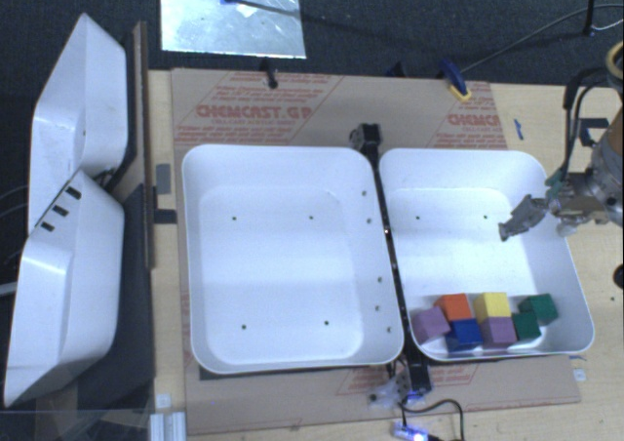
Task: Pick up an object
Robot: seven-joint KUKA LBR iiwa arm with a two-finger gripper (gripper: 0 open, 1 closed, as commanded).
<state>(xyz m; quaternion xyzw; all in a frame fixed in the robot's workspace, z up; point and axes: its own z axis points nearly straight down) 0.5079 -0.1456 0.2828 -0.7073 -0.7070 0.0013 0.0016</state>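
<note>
Several coloured blocks huddle along the near wall of the right bin: a purple block, an orange block, a yellow block, a blue block, a second purple block and a green block. My gripper hangs over the bin's right side, above and behind the blocks. It is open, its two fingers spread apart with nothing between them. One fingertip points left over bare bin floor.
The left bin lies beside the right one, and a black divider runs between them. White tubs stand at the far left. A shiny metal sheet lies at the back. Cables trail at the front edge.
</note>
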